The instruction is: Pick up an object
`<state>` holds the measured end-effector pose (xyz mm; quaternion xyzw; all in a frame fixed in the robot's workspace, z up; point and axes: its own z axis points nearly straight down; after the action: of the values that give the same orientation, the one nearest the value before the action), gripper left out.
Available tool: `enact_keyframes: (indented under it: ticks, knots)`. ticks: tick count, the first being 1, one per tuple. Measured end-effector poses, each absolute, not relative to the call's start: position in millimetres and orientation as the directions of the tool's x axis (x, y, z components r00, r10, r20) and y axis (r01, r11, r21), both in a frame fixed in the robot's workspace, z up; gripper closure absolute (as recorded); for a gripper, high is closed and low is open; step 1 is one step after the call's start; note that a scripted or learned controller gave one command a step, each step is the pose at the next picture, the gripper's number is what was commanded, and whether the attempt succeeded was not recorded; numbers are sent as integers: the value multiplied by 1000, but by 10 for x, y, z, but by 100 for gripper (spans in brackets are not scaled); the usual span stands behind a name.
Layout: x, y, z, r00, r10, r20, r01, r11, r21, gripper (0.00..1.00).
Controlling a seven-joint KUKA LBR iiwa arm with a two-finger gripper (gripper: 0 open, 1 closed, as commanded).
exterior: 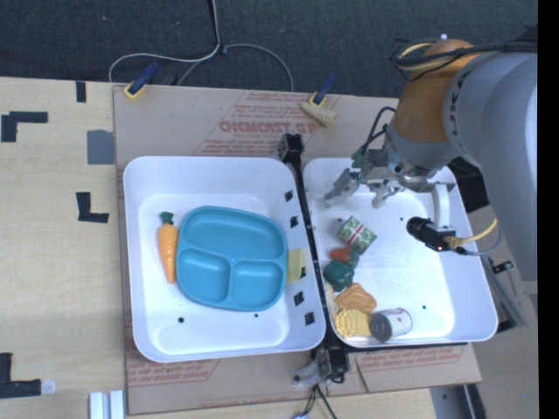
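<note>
The arm [476, 94] enters from the right and hangs over the far part of the right bin [463, 317]. The jaws [360, 192] stand open, fingers spread apart, with nothing between them. They hover over the far left area of the right bin, just beyond the green box [356, 235].

Right bin contents, all along its left side:
- The green box lies tilted, near the bin's middle left.
- A small red piece [341, 254] lies just nearer than the box.
- A dark green item [339, 274] touches the red piece on its near side.
- An orange-tan item [357, 299] lies nearer still.
- A yellow corn [350, 323] rests at the near left corner.
- A can [389, 325] lies on its side, touching the corn on the right.

Left bin [148, 317] contents:
- A blue plate [231, 257] with compartments sits in the centre.
- A carrot [167, 247] lies just left of the plate, upright in the view.
- A yellow piece [295, 265] sits at the plate's right edge.

Both bins rest on a cardboard sheet [253, 125] on the worktop [52, 260].
</note>
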<state>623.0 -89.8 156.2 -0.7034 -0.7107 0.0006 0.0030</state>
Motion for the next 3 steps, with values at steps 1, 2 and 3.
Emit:
enact_keyframes:
  ticks: [1, 2, 3]
  knots:
    - [6054, -1017, 818, -1, 1000, -3, 1000, 1, 2, 0]
    - [6220, -1030, 863, -1, 1000, 0, 1000, 1, 1, 0]
    - [6194, -1051, 866, -3, 1000, 0, 1000, 3, 5, 0]
